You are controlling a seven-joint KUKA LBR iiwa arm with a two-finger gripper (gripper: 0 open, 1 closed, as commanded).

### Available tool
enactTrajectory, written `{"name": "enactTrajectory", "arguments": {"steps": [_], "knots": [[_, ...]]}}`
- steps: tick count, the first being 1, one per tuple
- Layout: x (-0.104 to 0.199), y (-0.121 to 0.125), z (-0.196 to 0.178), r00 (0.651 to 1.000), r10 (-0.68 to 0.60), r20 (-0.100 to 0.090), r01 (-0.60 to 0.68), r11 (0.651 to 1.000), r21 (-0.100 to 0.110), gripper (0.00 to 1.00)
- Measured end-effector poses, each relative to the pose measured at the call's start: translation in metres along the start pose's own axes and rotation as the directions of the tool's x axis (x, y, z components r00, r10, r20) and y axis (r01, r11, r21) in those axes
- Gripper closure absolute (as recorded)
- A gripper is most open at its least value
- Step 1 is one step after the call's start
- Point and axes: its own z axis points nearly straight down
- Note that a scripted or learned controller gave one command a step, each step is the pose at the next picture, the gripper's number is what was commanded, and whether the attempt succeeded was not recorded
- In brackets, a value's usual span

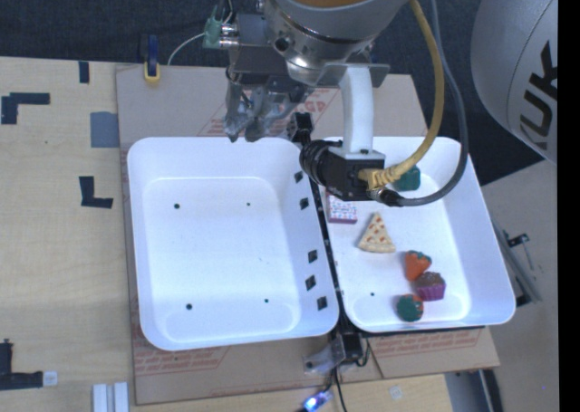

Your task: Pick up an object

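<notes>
The right bin (471,220) holds several small toys: a tan wedge like a pizza slice (375,234), an orange-red piece (416,264), a purple piece (430,286), a green piece (409,308) and a teal piece (408,179) partly behind a cable. A small white and pink card (342,211) lies near the bin's left wall. My gripper (256,119) hangs over the far rim of the left bin (145,220), well up and left of the toys. I see nothing held in it.
The arm's wrist and a black fitting with a yellow cable (349,170) hang over the divide between the bins, hiding part of the right bin's far corner. Cardboard lies under both bins. A yellow clamp (151,71) sits at the cardboard's far left corner.
</notes>
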Motion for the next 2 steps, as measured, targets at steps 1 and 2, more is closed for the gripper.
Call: {"name": "enactTrajectory", "arguments": {"steps": [1, 2], "knots": [[-0.0001, 0.0001, 0.0033, 1.0, 0.0, 0.0, 0.0, 1.0, 0.0, 1.0], [-0.0002, 0.0001, 0.0029, 1.0, 0.001, 0.0, -0.001, 1.0, 0.0, 1.0]]}}
